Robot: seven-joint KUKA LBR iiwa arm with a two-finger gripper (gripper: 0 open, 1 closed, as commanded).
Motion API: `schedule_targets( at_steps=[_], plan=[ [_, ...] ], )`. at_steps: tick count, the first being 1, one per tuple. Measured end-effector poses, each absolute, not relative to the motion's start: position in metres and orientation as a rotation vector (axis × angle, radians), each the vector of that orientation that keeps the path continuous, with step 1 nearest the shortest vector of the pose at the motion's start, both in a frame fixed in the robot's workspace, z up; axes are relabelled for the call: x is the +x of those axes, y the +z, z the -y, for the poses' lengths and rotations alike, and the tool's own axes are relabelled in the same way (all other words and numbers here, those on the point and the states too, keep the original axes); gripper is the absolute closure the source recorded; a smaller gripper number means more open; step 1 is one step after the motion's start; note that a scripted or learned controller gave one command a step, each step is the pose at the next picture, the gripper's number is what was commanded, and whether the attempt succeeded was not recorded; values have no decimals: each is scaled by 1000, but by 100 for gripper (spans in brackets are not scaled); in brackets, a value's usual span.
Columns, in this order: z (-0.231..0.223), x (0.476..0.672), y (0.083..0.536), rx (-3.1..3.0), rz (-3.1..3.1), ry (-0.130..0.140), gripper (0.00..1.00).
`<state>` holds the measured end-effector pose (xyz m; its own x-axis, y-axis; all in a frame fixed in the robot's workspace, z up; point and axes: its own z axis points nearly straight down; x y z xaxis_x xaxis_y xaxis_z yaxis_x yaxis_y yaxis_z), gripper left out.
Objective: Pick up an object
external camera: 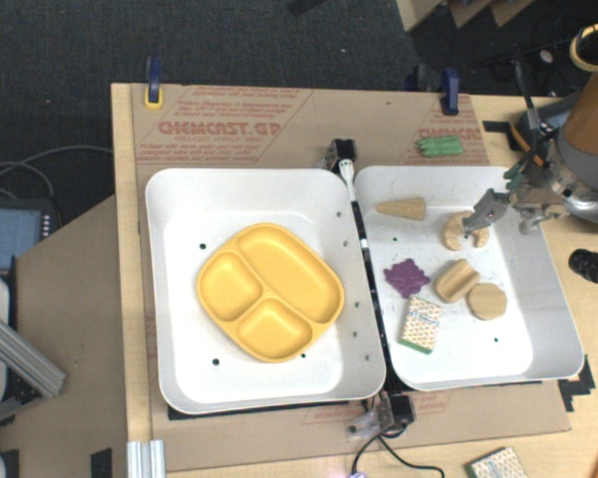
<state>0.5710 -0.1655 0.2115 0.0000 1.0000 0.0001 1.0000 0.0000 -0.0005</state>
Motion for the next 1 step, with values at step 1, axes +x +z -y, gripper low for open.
schedule_targets(
  at_steps=[1],
  plan=[
    [186, 621, 80, -2220, 2226, 1, 0]
  ],
)
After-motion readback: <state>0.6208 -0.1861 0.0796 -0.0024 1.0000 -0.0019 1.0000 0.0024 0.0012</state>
